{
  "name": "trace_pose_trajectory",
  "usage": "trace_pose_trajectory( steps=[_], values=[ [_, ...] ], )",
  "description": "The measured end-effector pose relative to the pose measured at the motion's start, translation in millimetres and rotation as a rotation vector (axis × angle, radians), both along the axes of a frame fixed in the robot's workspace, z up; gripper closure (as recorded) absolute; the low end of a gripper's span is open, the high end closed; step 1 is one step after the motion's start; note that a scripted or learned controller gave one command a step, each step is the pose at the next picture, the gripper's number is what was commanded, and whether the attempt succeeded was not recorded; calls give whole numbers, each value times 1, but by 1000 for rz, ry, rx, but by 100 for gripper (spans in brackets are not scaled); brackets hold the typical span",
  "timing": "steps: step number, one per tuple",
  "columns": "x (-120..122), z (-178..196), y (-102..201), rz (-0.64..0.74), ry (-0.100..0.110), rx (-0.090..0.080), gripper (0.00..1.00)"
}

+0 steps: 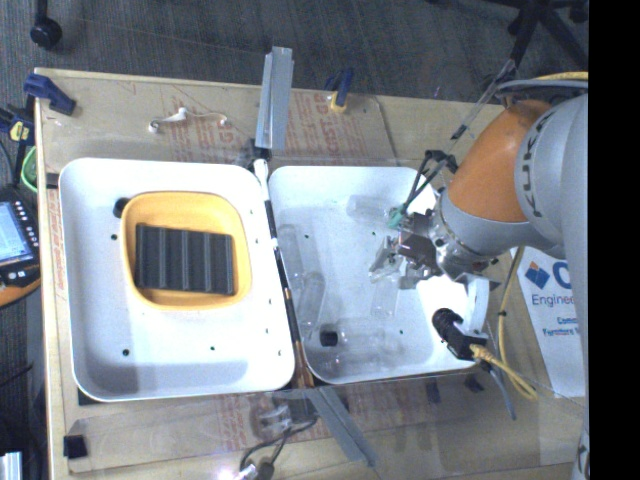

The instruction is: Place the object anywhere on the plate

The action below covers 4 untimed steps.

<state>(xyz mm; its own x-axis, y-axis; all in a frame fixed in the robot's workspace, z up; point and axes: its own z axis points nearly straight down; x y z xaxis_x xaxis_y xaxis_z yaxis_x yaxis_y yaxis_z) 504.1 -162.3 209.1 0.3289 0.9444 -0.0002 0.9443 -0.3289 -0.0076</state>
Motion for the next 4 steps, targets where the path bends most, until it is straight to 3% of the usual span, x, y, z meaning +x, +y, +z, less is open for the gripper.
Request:
trace_pose_trajectory(
  steps=[1,2,3,4],
  values=[
    [-19,38,51,132,-3,1,100],
    [65,47,119,224,-3,0,100],
    [100,-19,181,368,-1,1,100],
    [100,-19,181,368,-2,1,0]
  ],
)
